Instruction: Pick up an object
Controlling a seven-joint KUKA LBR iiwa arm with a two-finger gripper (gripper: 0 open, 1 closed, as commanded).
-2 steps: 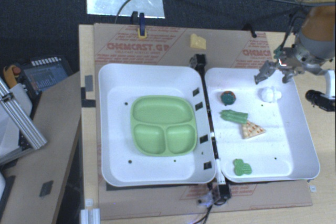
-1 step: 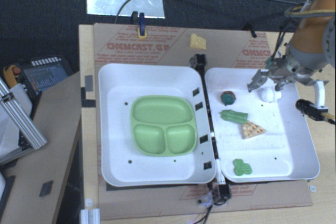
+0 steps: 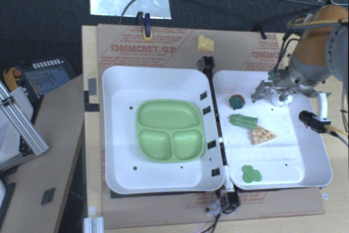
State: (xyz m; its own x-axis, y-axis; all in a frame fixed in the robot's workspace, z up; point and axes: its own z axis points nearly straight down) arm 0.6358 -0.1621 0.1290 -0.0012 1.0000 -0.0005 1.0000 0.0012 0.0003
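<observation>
The arm's far end is cut off at the right edge, so I see just its grey body and orange band. The gripper (image 3: 271,93) is small and partly lost against the white bin; I cannot tell how it is set, and nothing shows in its grasp.

There are two white bins. The left bin (image 3: 117,84) has one green tray (image 3: 168,129) in it, and the tray has three sections. The right bin (image 3: 311,169) has four small things. A round dark green and red ball (image 3: 236,101) sits near the gripper, apart from it. A long green toy (image 3: 242,120) lies below the ball. A tan wedge with red dots (image 3: 263,135), like a pizza slice, touches the long toy's right end. A bumpy green toy (image 3: 251,174) lies alone near the front wall. Its shape is hard to make out.

A small yellow block (image 3: 205,43) sits on the board behind the bins.
</observation>
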